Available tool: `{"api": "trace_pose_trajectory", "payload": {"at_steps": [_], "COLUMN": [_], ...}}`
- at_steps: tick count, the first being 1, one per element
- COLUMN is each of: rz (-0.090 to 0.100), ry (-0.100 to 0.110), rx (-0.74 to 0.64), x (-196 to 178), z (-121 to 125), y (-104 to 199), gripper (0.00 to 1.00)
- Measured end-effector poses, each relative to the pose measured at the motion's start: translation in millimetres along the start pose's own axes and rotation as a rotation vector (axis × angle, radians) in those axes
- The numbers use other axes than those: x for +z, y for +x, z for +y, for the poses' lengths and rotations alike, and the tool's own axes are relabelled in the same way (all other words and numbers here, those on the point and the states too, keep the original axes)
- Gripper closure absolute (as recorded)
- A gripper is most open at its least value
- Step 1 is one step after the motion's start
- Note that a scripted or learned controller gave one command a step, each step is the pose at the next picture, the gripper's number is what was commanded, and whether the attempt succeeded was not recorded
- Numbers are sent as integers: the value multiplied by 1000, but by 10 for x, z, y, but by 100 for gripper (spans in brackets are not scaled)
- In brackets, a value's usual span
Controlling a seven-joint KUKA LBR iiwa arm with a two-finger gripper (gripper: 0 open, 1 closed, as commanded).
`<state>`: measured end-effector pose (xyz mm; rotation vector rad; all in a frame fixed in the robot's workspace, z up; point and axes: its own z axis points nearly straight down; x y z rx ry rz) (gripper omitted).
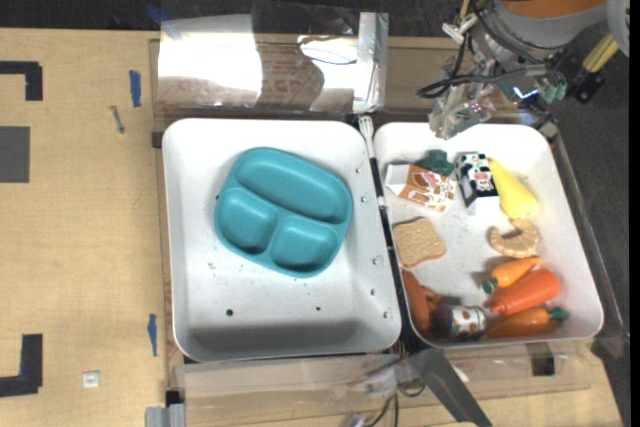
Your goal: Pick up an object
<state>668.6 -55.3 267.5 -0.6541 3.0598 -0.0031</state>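
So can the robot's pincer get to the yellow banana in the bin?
Probably yes. The banana lies on top at the right bin's far side with nothing covering it, and the pincer hangs just above that bin's back rim, close by. A small black-and-white thing sits beside it.

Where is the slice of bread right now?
The slice of bread lies flat in the right bin, near its left wall, just below the small printed card and left of the carrots.
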Motion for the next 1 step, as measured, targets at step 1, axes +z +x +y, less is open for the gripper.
{"api": "trace_pose_trajectory", "payload": {"at_steps": [1], "rz": [-1], "ry": [2], "rx": [-119], "x": [-401], "z": [-429], "y": [187], "gripper": [100]}}
